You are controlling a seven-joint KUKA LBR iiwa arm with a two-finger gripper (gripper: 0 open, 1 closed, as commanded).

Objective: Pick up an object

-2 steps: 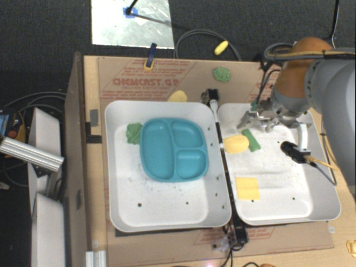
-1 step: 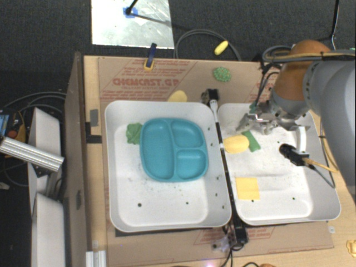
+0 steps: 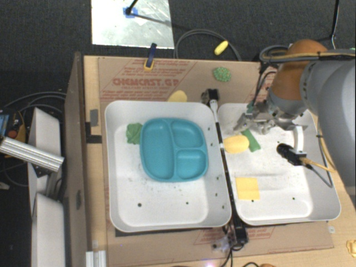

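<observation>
1. The grey arm (image 3: pixel 328 88) reaches in from the right; its orange band (image 3: pixel 292 74) sits just above the wrist.
2. The gripper (image 3: pixel 251 122) points down and leftward below that band.

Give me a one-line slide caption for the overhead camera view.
KUKA arm's gripper poised over right bin near yellow lemon-like object; teal divided plate in left bin.

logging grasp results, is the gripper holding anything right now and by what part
Cannot be told. The gripper sits low in the right white bin, close above the green strip and yellow rounded object.
</observation>
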